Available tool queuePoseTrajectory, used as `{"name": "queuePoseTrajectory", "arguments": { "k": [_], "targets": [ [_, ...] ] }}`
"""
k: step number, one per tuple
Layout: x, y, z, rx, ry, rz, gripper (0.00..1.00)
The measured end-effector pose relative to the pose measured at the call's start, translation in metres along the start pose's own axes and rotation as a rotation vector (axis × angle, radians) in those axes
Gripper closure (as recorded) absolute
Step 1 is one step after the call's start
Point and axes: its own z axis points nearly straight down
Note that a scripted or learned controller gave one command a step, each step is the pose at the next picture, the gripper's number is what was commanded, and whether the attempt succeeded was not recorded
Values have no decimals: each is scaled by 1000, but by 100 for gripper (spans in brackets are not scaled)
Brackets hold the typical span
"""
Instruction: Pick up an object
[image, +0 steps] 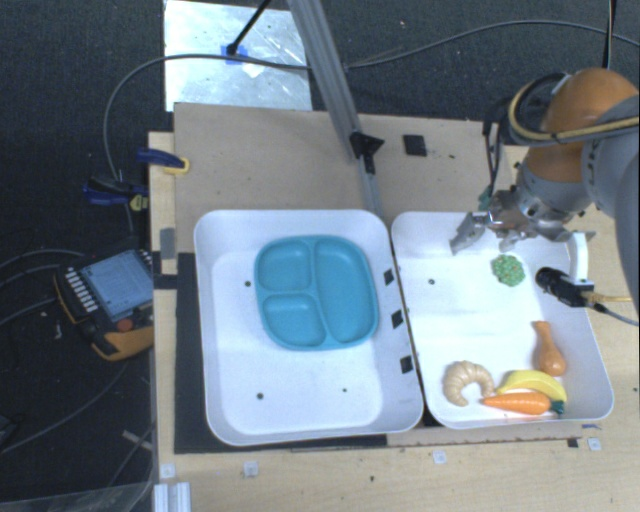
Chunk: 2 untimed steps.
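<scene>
In the camera view, the gripper (490, 233) hangs over the far part of the right bin (440, 330), its fingers spread apart with nothing between them. The green broccoli (508, 269) lies on the bin floor just beside it, toward the near side. Along the near wall sit a croissant (467, 380), banana (533, 382), carrot (515, 403) and drumstick (547, 348). The left bin (230, 380) holds a blue divided plate (316, 291).

Right bin (430, 330): centre and left floor open. Obstacles: broccoli (508, 269) upper right; drumstick (547, 349), croissant (467, 380), banana (532, 382), carrot (518, 404) clustered lower right. Left bin (225, 340): blue plate (316, 291) fills upper centre; lower floor open.
</scene>
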Motion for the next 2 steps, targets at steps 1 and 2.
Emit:
{"name": "queuePoseTrajectory", "arguments": {
  "k": [1,2],
  "targets": [
    [-5,5,59,0,0,1,0],
    [-6,7,44,-7,-2,0,100]
  ]
}}
